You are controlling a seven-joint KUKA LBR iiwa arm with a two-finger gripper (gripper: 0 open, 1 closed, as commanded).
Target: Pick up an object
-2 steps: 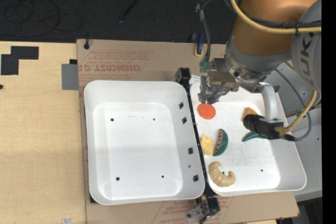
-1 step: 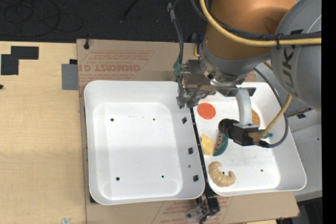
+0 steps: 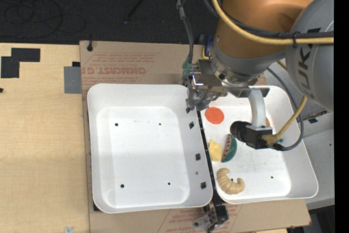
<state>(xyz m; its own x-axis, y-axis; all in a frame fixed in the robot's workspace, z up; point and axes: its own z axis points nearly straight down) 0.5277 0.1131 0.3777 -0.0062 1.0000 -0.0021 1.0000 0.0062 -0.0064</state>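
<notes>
Several small objects lie in the right bin [image 3: 294, 183]. A flat orange-red disc [image 3: 214, 115] rests near its left wall. Below it a yellow wedge [image 3: 216, 150] touches a green curved piece [image 3: 230, 149]. A beige croissant-shaped object [image 3: 230, 181] lies near the front edge. My gripper [image 3: 197, 96] hangs over the wall between the two bins, just up and left of the disc. The wrist and orange band [image 3: 262, 3] above it hide the back of the right bin. Nothing shows held in the gripper.
The left bin [image 3: 103, 117] stands beside the right one on a cardboard sheet [image 3: 136, 65]. A black divider strip [image 3: 199, 144] runs between the bins. A black cable fitting [image 3: 251, 135] hangs from the arm over the right bin's middle.
</notes>
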